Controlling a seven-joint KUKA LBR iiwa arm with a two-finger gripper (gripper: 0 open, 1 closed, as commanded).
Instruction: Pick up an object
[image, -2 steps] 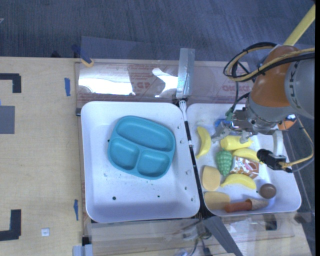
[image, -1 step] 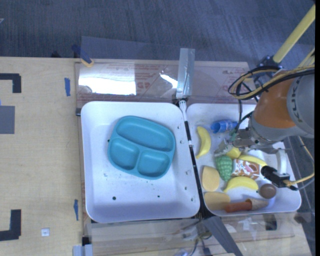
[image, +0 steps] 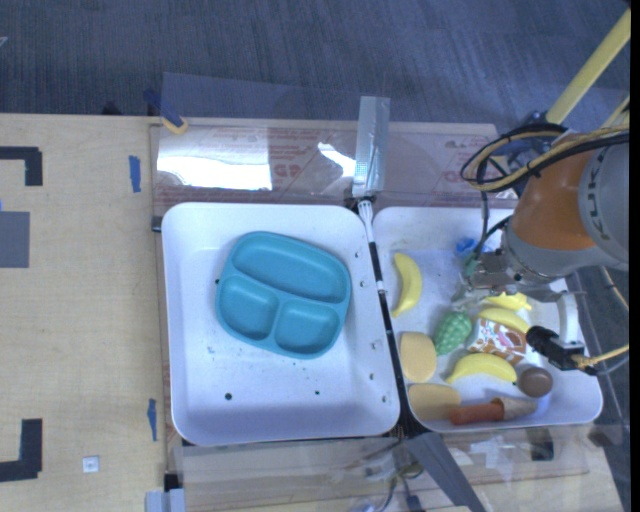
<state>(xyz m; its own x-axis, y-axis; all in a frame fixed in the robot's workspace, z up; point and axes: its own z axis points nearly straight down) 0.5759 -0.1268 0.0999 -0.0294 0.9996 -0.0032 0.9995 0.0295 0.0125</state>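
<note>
Nearest the lens, a red sausage-like toy (image: 478, 411) lies along the right bin's (image: 590, 405) front wall, beside a banana (image: 482, 368) and a brown ball (image: 536, 381). Above this crowded heap hangs the gripper (image: 487, 283); whether it is spread or closed, I cannot tell. Packed so tightly, pieces could be nudged aside or slip free

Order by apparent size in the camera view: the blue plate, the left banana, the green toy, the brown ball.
1. Blue plate, by far the largest.
2. Left banana.
3. Green toy, shorter than the banana but wider, so these two are close.
4. Brown ball, the smallest.
</note>
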